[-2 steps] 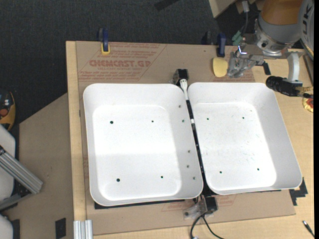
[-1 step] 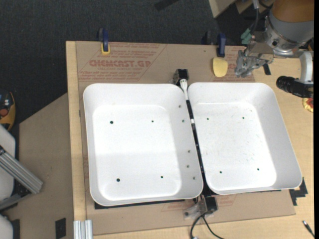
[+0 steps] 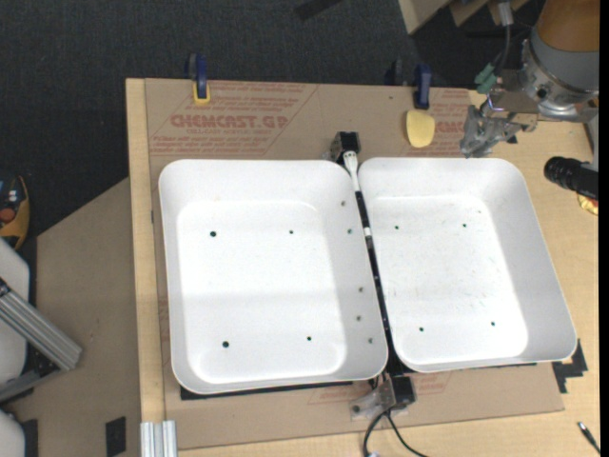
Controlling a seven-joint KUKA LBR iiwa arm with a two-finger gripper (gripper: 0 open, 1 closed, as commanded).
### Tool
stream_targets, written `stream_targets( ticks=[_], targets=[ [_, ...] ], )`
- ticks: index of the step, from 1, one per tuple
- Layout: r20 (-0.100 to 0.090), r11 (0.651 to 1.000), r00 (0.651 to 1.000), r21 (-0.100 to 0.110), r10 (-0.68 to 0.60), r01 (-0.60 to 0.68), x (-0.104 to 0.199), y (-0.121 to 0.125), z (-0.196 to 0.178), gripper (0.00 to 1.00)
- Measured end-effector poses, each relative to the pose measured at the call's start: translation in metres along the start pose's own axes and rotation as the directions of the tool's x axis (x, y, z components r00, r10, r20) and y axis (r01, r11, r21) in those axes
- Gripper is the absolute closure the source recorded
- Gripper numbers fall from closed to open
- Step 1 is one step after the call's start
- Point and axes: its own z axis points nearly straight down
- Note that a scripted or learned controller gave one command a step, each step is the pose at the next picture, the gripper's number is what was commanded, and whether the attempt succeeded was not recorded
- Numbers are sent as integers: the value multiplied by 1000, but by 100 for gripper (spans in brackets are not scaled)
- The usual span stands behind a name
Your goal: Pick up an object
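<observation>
On the camera view I have the table [image 3: 590, 255] with a brown board [image 3: 285, 112] laid on it, red lettering printed along the board's far strip. Two shallow white bins sit side by side on the board, the left bin [image 3: 257, 284] and the right bin [image 3: 457, 274]. Their inner rims meet along a dark seam down the middle. Each floor shows white with four small dark dots, and the right one looks faintly scuffed. A small black clip [image 3: 345, 146] sits at the far end of that seam. Another black clip [image 3: 398, 388] sits at the near end, with a cable trailing toward the bottom edge.

The task's thing, as far as I can pick out, is a pale yellow object [image 3: 420, 128]. It lies on the board beyond the far rim of the right bin, outside both bins. It is just on the near side of a blue clamp [image 3: 422, 82] that grips the board's far edge. A second blue clamp [image 3: 199, 68] stands on that edge beyond the left bin.

The arm [image 3: 571, 17] comes in at the top right, its orange band showing above the grey wrist. The end effector [image 3: 479, 133] hangs over the board just beyond the right bin's far rim. It is near the pale yellow object, on its right, and apart from it. I cannot tell whether the end effector is open or closed.
</observation>
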Motion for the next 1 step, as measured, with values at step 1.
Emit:
stream_targets(
  ticks=[1],
  targets=[
    [-2, 1000, 1000, 7, -6, 6, 51, 11, 95, 100]
  ],
)
